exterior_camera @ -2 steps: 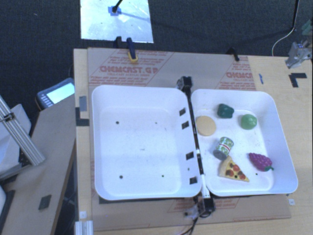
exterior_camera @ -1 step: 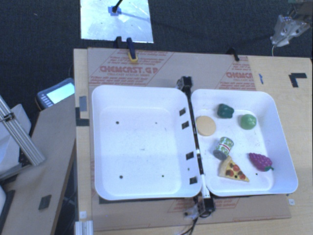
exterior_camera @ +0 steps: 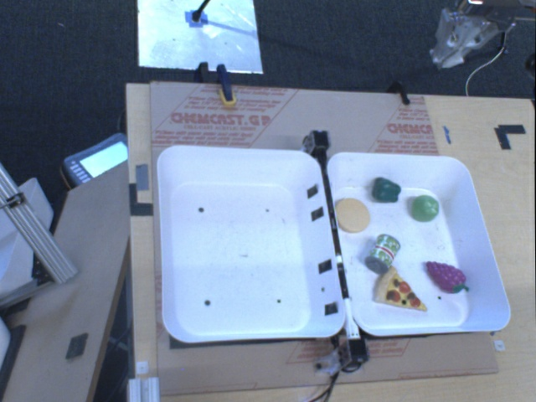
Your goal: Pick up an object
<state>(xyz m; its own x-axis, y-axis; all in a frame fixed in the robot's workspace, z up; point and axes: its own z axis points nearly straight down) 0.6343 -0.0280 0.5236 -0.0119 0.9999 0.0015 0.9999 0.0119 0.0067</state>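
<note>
Two shallow white plastic bins side by side on the wooden table point(exterior_camera: 138, 249), over a brown printed cardboard sheet point(exterior_camera: 251, 115). Left white bin point(exterior_camera: 234, 241) bare inside apart from small dark dots on its floor. Right white bin point(exterior_camera: 481, 249) holding six small toys: a dark green pepper-like piece point(exterior_camera: 386, 189) toward the far edge, a light green round ball point(exterior_camera: 424, 207) just beside it toward the right edge, a flat tan round cookie point(exterior_camera: 353, 215) near the wall shared with the left bin, a small green-and-white striped can point(exterior_camera: 383, 251) lying tilted near the middle, a yellow pizza slice with red dots point(exterior_camera: 399, 291) toward the near edge, and a purple bunch of grapes point(exterior_camera: 445, 276) beside it on the right. All six apart, none touching. End effector point(exterior_camera: 456, 40) hanging beyond the table's far right corner, above the dark floor, well apart from the bins; blurred and pale, cannot tell how far open, nothing seen between its fingers.
</note>
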